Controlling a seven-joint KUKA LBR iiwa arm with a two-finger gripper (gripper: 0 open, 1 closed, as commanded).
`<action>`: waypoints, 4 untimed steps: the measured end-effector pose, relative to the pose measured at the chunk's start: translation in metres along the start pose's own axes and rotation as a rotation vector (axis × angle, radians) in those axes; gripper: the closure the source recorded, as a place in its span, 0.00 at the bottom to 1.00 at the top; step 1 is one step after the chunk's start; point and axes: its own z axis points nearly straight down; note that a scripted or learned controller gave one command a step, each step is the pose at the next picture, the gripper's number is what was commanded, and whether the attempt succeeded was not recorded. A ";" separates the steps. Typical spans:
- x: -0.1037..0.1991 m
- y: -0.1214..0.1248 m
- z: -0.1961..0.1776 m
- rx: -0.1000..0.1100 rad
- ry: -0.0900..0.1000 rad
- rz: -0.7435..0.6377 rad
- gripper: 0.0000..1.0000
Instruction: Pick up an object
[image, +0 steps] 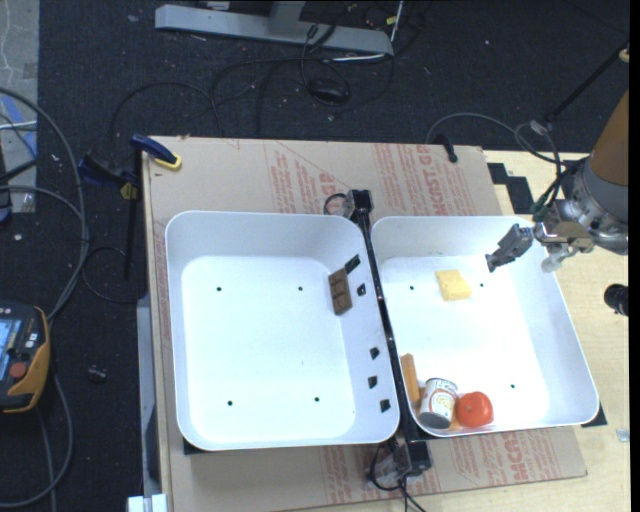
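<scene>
My gripper (530, 251) hovers over the far right corner of the right bin (560, 330), open, with nothing between its fingers. A yellow block (454, 285) lies on the bin floor to its left and slightly nearer. In the near left corner of that bin sit a small can (437, 400), a red ball (475, 408) and an orange stick (409, 378) lying along the left wall. A brown bar (341, 292) rests against the right wall of the left bin (200, 300).
Both bins stand on a cardboard sheet (260, 175). Black clips (375, 365) run along the divider between the bins. Cables and a blue-yellow clamp (155, 152) lie beyond the far left corner. The arm's wrist (600, 195) enters from the right.
</scene>
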 end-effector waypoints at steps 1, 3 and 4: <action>-0.008 0.018 0.001 0.000 0.000 -0.001 0.00; -0.008 0.017 0.001 0.000 0.000 -0.001 0.00; -0.008 0.017 0.001 0.000 0.000 -0.001 0.00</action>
